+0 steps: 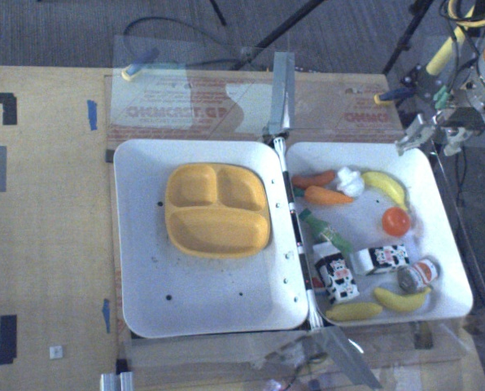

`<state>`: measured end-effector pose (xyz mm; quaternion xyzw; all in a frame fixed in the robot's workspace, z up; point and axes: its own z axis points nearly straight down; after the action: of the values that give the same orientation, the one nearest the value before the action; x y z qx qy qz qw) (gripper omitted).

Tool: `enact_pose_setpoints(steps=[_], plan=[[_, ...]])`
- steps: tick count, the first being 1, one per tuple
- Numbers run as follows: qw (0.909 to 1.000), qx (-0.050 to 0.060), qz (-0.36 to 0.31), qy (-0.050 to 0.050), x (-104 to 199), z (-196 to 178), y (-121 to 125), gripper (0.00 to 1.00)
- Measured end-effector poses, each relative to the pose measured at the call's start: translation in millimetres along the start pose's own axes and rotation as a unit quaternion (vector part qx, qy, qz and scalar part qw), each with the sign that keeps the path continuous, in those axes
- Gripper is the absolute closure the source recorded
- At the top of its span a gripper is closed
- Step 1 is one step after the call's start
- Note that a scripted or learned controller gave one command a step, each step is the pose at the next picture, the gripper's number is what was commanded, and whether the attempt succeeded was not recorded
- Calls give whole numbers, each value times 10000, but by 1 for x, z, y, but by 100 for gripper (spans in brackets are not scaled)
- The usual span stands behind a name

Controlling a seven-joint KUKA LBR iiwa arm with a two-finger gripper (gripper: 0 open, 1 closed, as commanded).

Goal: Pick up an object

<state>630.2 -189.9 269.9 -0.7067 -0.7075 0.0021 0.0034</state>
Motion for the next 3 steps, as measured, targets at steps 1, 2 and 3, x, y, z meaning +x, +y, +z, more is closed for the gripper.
enact_pose_setpoints(steps=[1,2,3], plan=[[9983,5,580,5,14,46,-37,0],[9885,18,1510,5,41,61,-28,0],[9912,-1,1322,1,-4,168,15,0]])
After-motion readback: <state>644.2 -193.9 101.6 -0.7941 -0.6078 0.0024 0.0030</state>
